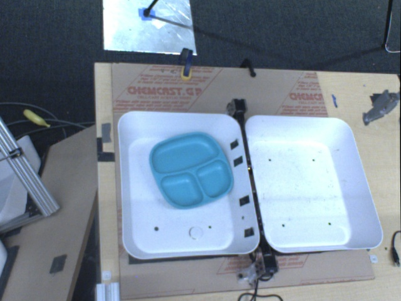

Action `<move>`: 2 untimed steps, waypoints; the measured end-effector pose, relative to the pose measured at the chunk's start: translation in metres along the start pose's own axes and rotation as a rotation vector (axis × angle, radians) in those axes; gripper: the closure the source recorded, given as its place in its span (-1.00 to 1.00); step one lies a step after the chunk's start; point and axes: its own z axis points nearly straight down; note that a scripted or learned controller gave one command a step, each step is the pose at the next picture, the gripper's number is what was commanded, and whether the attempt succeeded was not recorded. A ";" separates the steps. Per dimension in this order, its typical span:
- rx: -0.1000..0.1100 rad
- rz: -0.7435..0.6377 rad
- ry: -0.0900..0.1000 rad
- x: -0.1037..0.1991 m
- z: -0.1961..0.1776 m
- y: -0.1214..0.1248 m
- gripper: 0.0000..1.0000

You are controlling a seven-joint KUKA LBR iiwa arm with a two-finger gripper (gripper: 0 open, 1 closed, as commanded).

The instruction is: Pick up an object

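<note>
Pale blue three-compartment plastic plate [191, 177] lies flat in left white bin [135, 168], near its middle. Claw state: cannot tell. Risk, probably: low, wide rim gives fingers little purchase, so plate slips or skids toward the bin wall.

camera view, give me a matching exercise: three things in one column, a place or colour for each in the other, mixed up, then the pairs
Things:
1. blue divided plate
2. right bin
3. shiny metal sheet

Places or colours:
A. white, nothing blue inside it
B. on the dark floor beyond the bench
C. inside the left bin

Pairs: 1-C, 2-A, 3-B
</note>
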 end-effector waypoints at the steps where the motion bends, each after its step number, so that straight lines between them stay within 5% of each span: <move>1: 0.007 -0.001 0.004 -0.018 0.084 -0.052 -1.00; 2: 0.002 -0.017 0.007 0.083 0.120 -0.067 -1.00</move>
